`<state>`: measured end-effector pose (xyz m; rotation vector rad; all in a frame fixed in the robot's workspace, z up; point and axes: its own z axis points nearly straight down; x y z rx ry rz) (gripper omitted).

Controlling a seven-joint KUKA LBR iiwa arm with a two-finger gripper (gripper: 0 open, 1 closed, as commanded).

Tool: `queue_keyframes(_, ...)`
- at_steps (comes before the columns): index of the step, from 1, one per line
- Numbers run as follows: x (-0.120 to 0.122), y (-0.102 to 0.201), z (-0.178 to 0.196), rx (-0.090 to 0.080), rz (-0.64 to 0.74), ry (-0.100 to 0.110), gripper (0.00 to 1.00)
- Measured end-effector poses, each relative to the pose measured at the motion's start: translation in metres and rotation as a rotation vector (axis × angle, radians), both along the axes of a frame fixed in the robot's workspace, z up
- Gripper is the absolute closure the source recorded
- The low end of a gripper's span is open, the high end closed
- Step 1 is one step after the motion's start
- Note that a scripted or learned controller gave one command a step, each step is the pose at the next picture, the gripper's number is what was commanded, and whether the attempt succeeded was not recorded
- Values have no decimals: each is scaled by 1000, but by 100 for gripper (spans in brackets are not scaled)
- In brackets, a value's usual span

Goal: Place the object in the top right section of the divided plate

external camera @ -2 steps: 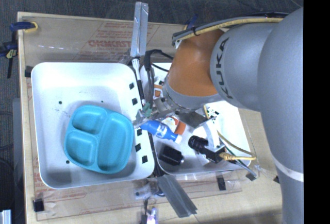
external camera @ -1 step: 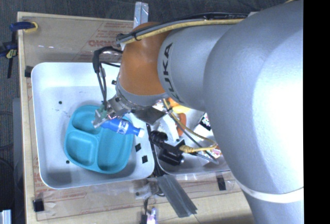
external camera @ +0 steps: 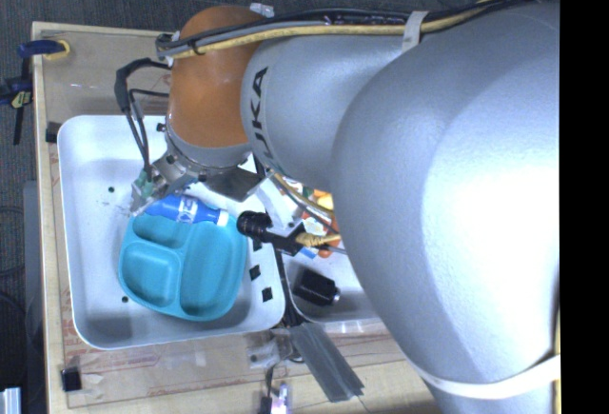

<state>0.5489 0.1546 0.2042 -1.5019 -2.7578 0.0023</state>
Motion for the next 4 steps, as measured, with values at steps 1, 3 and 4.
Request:
queue_keyframes(1,-34,-72,33,0,60,1,100)
queue_keyframes(3,-47,-11,-29,-1,152,4,100)
queue_keyframes(4,-46,-12,-20,-1,154,5,100)
